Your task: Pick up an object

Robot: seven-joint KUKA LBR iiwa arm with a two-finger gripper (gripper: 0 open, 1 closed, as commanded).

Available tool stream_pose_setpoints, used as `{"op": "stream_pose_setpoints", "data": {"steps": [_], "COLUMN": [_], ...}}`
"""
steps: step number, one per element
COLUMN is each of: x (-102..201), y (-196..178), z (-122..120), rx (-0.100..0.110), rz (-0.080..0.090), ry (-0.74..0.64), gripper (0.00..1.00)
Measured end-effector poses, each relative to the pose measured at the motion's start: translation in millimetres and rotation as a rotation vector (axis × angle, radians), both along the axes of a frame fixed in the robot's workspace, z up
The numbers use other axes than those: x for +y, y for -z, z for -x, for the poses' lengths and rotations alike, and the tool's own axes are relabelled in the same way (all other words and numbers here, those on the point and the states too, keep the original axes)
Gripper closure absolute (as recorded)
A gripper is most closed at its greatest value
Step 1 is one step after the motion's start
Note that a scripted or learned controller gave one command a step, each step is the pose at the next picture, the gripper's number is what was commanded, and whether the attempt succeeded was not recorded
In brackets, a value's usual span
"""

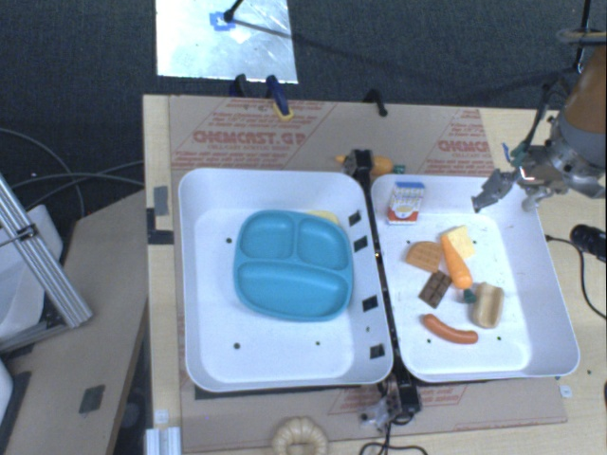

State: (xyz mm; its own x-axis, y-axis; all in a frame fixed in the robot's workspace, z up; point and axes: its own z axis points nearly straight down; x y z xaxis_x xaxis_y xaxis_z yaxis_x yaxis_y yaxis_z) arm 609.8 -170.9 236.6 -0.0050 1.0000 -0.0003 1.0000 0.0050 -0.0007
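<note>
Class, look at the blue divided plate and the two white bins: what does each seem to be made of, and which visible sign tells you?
Blue divided plate: probably moulded plastic, smooth with a dull sheen, one even colour and rounded compartment ridges. Left white bin and right white bin: likely thin formed plastic, smooth, with softly curved walls and rounded corners; the picture cannot confirm it.

Bench (247,131), two white bins (204,254), perhaps clamps (278,98)
</note>
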Motion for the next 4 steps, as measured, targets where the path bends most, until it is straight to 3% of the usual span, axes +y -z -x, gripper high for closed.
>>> {"op": "stream_pose_setpoints", "data": {"steps": [2,3,4], "x": [7,6,6], "y": [123,147,137], "z": [-3,-8,-7], "rx": [-0.001,-0.016,-0.014], "rz": [0.000,0.003,0.004], "ry": [0.003,0.005,0.004], "gripper": [0.00,0.00,1.00]}}
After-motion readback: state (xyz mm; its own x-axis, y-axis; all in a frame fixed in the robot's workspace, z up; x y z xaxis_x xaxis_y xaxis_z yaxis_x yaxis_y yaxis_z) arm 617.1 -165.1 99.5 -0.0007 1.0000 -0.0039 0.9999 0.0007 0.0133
